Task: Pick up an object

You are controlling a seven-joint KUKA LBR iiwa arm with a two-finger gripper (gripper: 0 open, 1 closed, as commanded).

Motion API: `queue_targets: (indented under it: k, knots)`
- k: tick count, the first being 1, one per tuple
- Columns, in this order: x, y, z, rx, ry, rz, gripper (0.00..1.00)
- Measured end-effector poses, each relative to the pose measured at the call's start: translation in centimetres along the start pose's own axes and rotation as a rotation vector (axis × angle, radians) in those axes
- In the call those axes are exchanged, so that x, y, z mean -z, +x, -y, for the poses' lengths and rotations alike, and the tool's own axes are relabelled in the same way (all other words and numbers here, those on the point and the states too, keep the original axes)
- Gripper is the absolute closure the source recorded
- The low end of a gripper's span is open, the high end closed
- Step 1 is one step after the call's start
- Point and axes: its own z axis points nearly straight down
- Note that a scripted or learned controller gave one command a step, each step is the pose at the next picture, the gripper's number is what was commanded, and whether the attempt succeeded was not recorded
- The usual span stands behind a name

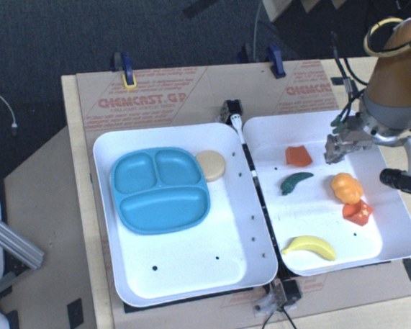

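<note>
Camera view: hand (334, 149) hovers over the right bin's (393, 240) far-right corner, grip state indiscernible, nothing lifted; orange block (298, 156) nearest, lying just beside it — pick not yet made.

Two shallow white plastic bins, the left one (129, 276) and the right one (393, 240), sit on a tan cardboard sheet (177, 90) printed with red lettering. In the left bin lie a sky-blue three-compartment plate (161, 190) and a pale cream round disc (211, 164). The right bin holds an orange-red wedge-shaped block (298, 156), a dark teal curved pod-like piece (295, 181), a bright orange round fruit (346, 187), a red chunky piece (358, 213) and a yellow banana (309, 248). Two blue clamps, one (126, 65) at left and one (276, 59) at right, grip the sheet's far edge.
</note>
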Motion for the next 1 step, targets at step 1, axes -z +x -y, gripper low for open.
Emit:
queue_targets:
  k: [1]
  knots:
    - [5.68, 0.64, -1.00, 0.002, -0.003, 0.000, 1.00]
